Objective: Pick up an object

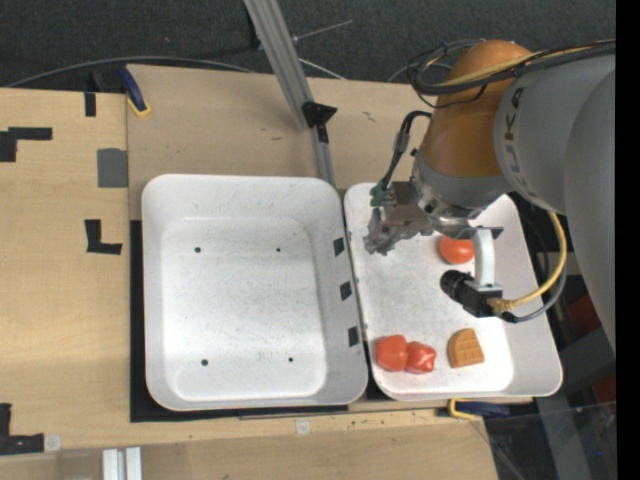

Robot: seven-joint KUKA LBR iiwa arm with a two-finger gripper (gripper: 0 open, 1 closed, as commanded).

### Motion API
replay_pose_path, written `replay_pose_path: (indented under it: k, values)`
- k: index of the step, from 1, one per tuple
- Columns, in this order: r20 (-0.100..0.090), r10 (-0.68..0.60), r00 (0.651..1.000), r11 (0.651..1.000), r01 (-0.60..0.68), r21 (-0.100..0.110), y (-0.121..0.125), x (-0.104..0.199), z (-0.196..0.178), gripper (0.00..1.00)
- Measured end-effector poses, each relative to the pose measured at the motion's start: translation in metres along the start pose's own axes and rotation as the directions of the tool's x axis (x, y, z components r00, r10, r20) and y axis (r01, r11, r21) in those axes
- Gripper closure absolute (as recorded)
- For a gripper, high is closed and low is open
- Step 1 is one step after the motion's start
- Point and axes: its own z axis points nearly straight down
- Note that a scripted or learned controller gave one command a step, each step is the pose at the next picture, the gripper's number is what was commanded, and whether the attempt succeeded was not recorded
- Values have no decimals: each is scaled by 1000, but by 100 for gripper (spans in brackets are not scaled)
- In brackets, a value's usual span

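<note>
Approaching: arm (pixel 560 128) reaches over right bin (pixel 535 368), nothing lifted | worktop (pixel 220 128) pale wood, left bin (pixel 240 288) alongside | you cannot tell how the jaws (pixel 385 236) stand | red pieces (pixel 404 354) and tan block (pixel 465 348) near front wall, orange piece (pixel 456 250) by wrist | next, you descend squarely on one.

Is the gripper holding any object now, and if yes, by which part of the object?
Nothing is seen held. The gripper hangs above bare floor of the right bin, apart from the red pieces.
</note>
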Motion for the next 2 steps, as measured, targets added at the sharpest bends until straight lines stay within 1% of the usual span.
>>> replay_pose_path:
  k: [1,2]
  values:
    - [2,2,1000,1000,-2,1,15,42,9,100]
    - [0,1,1000,1000,-1,0,39,88,2,100]
